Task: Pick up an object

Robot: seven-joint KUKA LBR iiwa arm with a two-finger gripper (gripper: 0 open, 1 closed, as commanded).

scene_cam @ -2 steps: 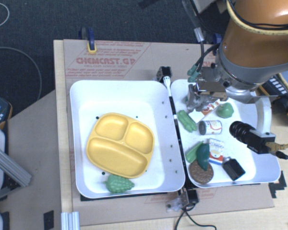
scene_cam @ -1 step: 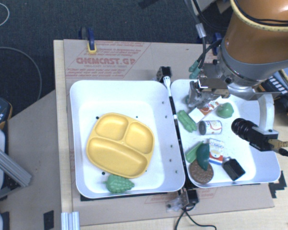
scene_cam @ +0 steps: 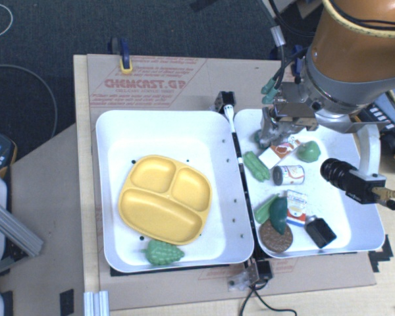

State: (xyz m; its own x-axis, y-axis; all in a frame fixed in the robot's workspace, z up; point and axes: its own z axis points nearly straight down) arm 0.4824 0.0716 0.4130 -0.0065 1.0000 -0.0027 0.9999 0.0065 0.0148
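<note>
Overhead, the arm [scene_cam: 355, 38] reaches down into the right bin [scene_cam: 375, 236] at its far end.

Left bin [scene_cam: 112, 176] holds a yellow divided plate [scene_cam: 164, 198] with a green leafy toy [scene_cam: 162, 252] just beside its near edge. Whether the gripper [scene_cam: 271, 137] is wide or narrow cannot be told. Near it lie a red-and-white packet [scene_cam: 281, 151], a green pod [scene_cam: 256, 166], a small can [scene_cam: 289, 174], a green lump [scene_cam: 309, 152], a brown disc [scene_cam: 276, 237] and a black block [scene_cam: 320, 232].

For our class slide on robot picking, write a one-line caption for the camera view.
The tool reaches into the cluttered right bin, while the left bin holds a yellow divided plate and a green toy.
</note>
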